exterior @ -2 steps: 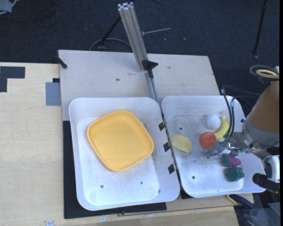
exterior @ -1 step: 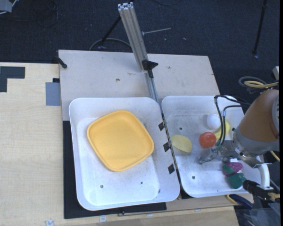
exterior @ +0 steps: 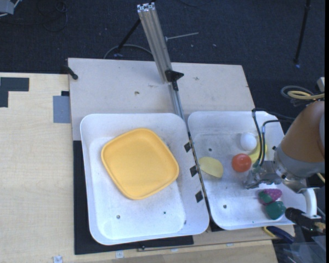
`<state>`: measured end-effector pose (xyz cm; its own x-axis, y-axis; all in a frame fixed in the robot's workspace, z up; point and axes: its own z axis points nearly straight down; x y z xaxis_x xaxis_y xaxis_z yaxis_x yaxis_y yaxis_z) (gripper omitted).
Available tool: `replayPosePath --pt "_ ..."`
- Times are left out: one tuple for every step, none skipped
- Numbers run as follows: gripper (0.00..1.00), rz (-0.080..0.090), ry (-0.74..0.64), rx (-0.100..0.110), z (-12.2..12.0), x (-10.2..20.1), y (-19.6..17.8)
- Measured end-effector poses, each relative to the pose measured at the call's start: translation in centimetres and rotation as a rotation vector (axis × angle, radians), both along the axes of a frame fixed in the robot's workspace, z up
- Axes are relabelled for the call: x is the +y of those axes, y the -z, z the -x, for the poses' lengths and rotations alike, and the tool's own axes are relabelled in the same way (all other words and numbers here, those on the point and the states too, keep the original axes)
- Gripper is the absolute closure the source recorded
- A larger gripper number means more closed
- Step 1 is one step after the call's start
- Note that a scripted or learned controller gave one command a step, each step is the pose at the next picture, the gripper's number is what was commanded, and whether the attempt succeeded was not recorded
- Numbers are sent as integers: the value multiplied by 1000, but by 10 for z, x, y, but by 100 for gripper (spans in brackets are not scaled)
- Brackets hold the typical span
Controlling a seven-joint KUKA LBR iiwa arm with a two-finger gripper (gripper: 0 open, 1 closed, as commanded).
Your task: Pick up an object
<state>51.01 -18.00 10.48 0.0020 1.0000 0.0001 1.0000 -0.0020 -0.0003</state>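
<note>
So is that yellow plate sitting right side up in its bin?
Right side up: the yellow plate lies flat in the left bin, raised rim showing.

Two white bins, a left bin (exterior: 93, 212) and a right bin (exterior: 230, 215), sit on a pale beige bench (exterior: 115, 84). The left bin holds a yellow-orange plate (exterior: 140, 162). In the right bin lie a white ball (exterior: 247, 141), a red-orange ball (exterior: 241, 162), a pale yellow piece (exterior: 211, 166), a magenta piece (exterior: 272, 193) and a dark green piece (exterior: 274, 209). The arm (exterior: 304, 141) is grey with an orange band. The floor (exterior: 55, 21) is dark blue-black, and a light wood panel (exterior: 27, 163) at the left carries dark grey patches.
</note>
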Motion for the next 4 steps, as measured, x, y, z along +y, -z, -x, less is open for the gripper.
replayPosePath --pt "100 1 -2 -4 -9 4 -46" --pt "100 1 -2 -4 -11 6 -108" --pt "100 0 -2 0 -11 5 -111" --pt "100 -1 -6 1 -28 56 -103"
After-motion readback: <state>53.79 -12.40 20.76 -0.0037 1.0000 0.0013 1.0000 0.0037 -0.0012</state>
